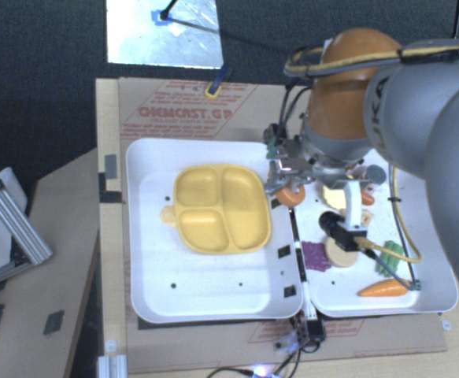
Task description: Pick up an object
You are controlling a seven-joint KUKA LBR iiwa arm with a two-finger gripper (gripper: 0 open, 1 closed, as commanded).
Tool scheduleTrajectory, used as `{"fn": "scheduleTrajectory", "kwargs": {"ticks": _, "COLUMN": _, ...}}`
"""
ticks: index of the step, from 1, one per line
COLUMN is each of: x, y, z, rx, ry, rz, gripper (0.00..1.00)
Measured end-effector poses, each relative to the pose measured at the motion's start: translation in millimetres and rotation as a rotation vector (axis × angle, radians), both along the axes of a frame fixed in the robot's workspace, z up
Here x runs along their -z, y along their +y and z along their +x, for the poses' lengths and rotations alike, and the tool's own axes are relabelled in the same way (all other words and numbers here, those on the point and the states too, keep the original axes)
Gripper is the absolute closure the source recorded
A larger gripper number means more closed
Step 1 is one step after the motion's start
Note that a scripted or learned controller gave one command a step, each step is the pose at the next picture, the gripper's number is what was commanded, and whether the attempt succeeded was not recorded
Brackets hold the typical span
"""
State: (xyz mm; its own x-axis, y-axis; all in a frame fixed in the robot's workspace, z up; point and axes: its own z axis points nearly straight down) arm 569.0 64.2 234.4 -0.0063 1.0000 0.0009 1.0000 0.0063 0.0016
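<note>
My gripper [283,181] hangs over the divider between the two white bins, at the upper left corner of the right bin [438,294]. A small round orange piece [293,197] lies right under it, touching or nearly touching its tip. Whether the gripper has hold of it cannot be made out. Further into the right bin lie a purple piece [316,255], a tan disc [342,253], a green piece [388,263], an orange carrot [383,289] and a white and red piece [354,204]. The arm hides the bin's back part.
A yellow divided plate [217,209] fills the middle of the left bin [146,290]. Both bins rest on a cardboard sheet [186,109]. A metal frame [9,211] stands off the bench to the left.
</note>
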Motion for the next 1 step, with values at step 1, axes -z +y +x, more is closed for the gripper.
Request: {"fn": "scheduleTrajectory", "kwargs": {"ticks": 1, "x": 6.0, "y": 5.4, "z": -4.5, "rx": 0.001, "ry": 0.001, "rz": -0.001, "gripper": 1.0}}
